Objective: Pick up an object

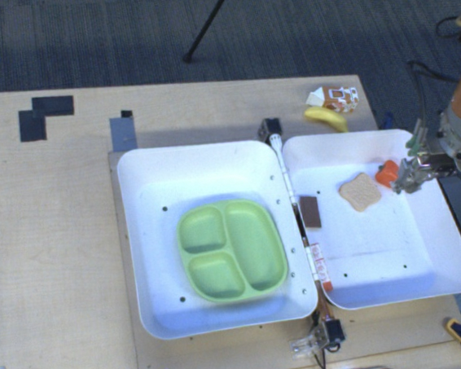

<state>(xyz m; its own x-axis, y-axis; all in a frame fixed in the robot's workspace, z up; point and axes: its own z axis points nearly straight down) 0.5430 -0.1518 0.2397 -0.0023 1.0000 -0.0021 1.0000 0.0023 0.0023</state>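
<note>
The right bin [404, 276] holds a tan slice of toast [360, 192], a small orange object [387, 173] and a brown block [309, 211] near its left wall. My gripper [410, 177] hangs over the bin's right side, just right of the orange object and close to it. Nothing shows between the fingers. The grey arm with its orange band comes in from the right edge.
The left bin [149, 229] carries a green three-compartment plate [232, 250]. A yellow banana toy [326, 117] and a small packet [337, 96] lie on the bench behind the right bin. Cables and a clip sit at the front edge.
</note>
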